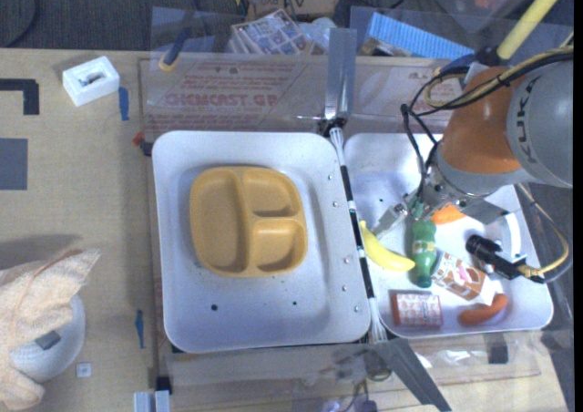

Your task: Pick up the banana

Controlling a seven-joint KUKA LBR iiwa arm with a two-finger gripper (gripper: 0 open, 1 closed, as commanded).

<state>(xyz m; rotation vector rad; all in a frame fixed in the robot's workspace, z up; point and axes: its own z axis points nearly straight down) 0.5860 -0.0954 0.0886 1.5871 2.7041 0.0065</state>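
The banana [383, 252] is yellow and curved. It lies in the right bin [375, 157], close to that bin's left wall and near the front. My gripper [408, 211] hangs just above and to the right of the banana's upper end. It stands open with nothing between its fingers. Its right side is over the cap of a green bottle [424, 253]. The grey arm with its orange band [481, 132] reaches in from the right and hides the bin's far right part.
Beside the banana, the green bottle lies upright in the view. Also in the right bin are a small orange item [447, 214], a white and red carton [460, 276], a red-labelled can [416, 308] and a sausage-like item [483, 313]. The left bin [173, 310] holds a yellow divided plate [248, 219].
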